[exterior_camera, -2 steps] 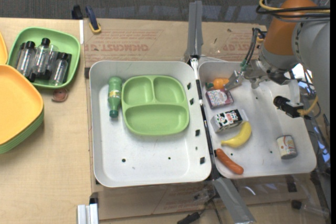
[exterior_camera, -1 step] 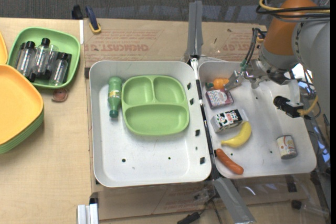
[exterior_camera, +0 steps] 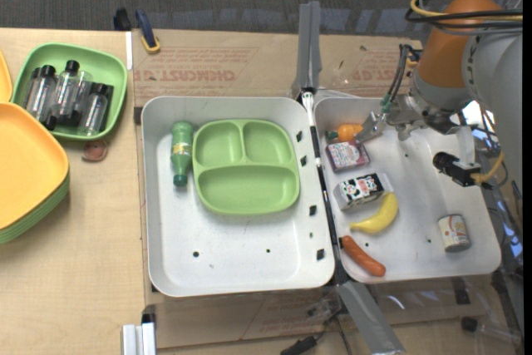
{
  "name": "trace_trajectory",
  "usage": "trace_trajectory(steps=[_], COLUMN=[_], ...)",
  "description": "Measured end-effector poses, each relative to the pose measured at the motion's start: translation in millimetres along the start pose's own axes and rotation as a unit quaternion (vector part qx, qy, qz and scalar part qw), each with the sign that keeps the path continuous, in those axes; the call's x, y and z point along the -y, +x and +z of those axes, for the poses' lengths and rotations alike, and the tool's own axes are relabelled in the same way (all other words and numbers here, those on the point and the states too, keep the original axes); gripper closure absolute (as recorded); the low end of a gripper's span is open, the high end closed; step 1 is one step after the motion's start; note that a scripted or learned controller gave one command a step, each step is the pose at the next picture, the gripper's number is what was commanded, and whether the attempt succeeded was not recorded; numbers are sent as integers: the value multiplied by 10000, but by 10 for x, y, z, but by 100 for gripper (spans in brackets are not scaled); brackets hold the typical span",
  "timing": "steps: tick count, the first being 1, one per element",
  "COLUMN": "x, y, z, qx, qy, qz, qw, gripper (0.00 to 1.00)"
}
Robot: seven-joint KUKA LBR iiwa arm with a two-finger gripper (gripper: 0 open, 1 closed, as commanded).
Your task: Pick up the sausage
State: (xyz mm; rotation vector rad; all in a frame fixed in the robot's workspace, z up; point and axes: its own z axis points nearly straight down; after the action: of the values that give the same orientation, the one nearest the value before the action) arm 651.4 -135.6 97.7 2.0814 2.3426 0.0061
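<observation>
Sausage lies at the right bin's front-left corner; end effector state unclear.

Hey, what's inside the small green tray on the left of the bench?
The green tray holds several small clear bottles with dark caps, lying side by side. Whatever lies beneath them is covered, and their contents are too small to tell.

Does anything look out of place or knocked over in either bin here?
Mildly. The green bottle lies on its side beside the green divided plate in the left bin. The sausage sits at the right bin's front-left corner, close against the rim.
</observation>
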Motion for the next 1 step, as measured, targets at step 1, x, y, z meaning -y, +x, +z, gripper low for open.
trace_trajectory(steps=[1], x=[0], y=[0], z=[0], qx=[0], qy=[0], qz=[0], qw=[10000], gripper=[0])
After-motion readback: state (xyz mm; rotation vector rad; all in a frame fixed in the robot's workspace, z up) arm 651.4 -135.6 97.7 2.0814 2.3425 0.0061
